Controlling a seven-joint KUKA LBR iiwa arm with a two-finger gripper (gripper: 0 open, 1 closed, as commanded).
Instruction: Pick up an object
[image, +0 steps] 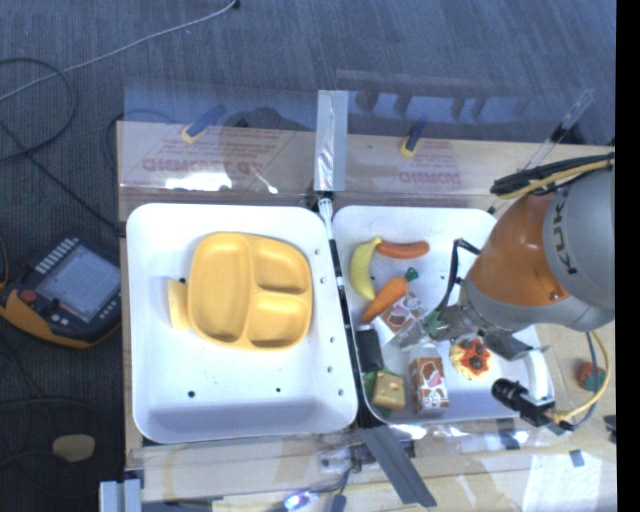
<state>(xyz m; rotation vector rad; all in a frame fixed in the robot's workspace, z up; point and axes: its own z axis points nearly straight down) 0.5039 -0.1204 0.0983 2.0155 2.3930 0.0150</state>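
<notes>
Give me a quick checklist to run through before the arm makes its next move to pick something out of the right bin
1. Objects present in the right bin: ok; banana, carrot, sausage and a small brown carton lie there.
2. Gripper over the right bin: ok.
3. Finger opening: cannot tell; the wrist hides it.
4. Object already held: cannot tell.
5. Targets separated: not ok; carrot touches banana, items crowd together.
6. Left bin holds the yellow divided tray, apart from the arm: ok.
</notes>
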